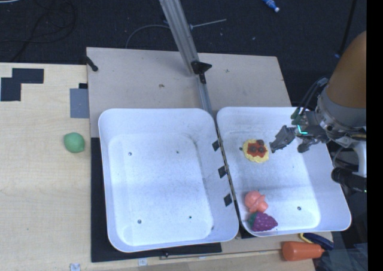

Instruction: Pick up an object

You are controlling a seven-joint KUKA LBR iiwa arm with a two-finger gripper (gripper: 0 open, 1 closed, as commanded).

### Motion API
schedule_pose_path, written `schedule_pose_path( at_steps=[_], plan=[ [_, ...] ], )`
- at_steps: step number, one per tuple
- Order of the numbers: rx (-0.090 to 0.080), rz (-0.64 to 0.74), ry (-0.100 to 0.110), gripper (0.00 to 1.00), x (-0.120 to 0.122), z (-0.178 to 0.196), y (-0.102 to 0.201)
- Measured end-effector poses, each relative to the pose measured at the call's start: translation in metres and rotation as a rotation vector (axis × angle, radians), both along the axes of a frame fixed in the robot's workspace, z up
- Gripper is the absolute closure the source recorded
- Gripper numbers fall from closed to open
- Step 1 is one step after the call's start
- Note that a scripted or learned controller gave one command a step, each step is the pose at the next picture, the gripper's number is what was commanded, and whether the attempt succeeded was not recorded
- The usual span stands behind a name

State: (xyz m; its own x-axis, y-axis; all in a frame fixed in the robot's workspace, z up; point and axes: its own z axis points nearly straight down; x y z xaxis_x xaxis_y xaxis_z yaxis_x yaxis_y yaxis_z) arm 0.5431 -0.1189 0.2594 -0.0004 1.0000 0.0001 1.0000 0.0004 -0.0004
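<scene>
**Bench inspection: gripper over right bin, nothing in its fingers**

The bench (54, 204) is pale wood, with a lighter board (143, 78) laid across its rear and a grey metal rail (179, 30) running at a slant down to the point where the two bins meet.

The left bin (108, 144) is a shallow white tray standing beside its twin. The right bin (323, 204) touches it along a shared edge marked by small black clips.

The arm (353, 84) enters from the right, its orange band showing above the grey wrist. It stands over the right bin's far right side.

The gripper (293, 139) sits at the arm's end, pointing left toward the middle of the right bin. Its two dark fingers stand apart, and nothing lies between them.

Contents of the right bin, three items:
- A yellow toy with a red and dark top (256, 151), in the upper middle, just beside the nearer fingertip but not clamped.
- A pink-orange toy (255, 200) near the front left corner.
- A purple grape cluster (263, 222), touching the pink-orange toy on its front side.

Outside the bins: a green ball (74, 142) on the bench, well left of the left bin; an orange object (301, 250) in front of the right bin; a small blue item (270, 3) on the dark floor at rear.
</scene>
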Motion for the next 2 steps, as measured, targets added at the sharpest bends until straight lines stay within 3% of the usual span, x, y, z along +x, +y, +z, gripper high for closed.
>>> schedule_pose_path(
  at_steps=[1, 2],
  plan=[
    [0.0, 0.0, 0.0, 0.0, 0.0, 0.0, 0.0],
    [0.001, 0.0, 0.006, 0.0, -0.004, -0.062, 0.004]
  ],
)
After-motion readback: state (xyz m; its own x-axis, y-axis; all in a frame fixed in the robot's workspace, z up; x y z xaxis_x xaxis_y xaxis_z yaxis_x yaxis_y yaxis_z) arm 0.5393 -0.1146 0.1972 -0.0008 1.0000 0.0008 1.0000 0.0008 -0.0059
